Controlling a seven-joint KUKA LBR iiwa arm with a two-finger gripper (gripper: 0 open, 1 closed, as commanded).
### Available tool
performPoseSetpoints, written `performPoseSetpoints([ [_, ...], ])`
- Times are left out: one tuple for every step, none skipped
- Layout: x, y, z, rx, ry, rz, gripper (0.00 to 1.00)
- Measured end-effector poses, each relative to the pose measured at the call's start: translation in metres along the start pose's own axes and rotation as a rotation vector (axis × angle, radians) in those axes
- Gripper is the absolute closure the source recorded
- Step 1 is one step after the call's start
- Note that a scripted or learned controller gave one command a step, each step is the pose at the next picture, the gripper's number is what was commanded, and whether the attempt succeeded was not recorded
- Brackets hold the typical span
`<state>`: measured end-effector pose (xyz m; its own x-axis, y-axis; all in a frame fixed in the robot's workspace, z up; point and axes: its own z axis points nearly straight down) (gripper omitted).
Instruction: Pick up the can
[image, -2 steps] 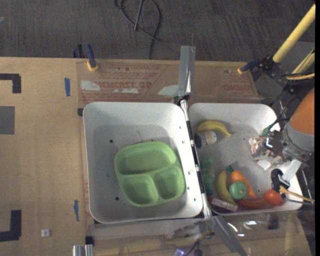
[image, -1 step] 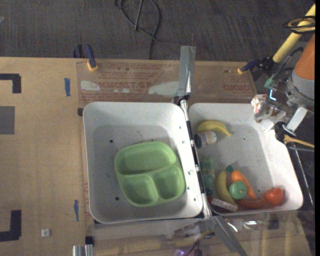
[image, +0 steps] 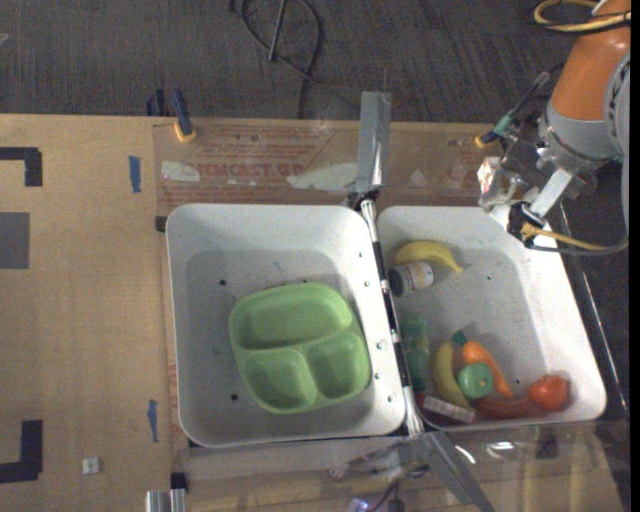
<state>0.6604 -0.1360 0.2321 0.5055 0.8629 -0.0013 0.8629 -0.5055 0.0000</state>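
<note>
A small pale can (image: 413, 277) with a dark end lies on its side in the right bin (image: 540, 300), close to the left wall and just in front of a yellow banana (image: 428, 253). My gripper (image: 508, 190) hangs over the back right rim of that bin, below the orange band of the arm (image: 592, 85). It is well to the right of the can and behind it, and touches nothing in the bin.
The left bin (image: 200, 300) holds a green divided plate (image: 300, 346). At the front of the right bin lie a green bottle (image: 414, 352), a second banana (image: 450, 376), an orange carrot (image: 482, 356), a green ball (image: 475, 381) and a red tomato (image: 550, 392).
</note>
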Motion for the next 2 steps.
performPoseSetpoints([
  [0.017,-0.003,0.024,0.004,0.0,-0.194,1.0],
  [0.043,-0.052,0.03,0.005,0.0,-0.032,1.0],
])
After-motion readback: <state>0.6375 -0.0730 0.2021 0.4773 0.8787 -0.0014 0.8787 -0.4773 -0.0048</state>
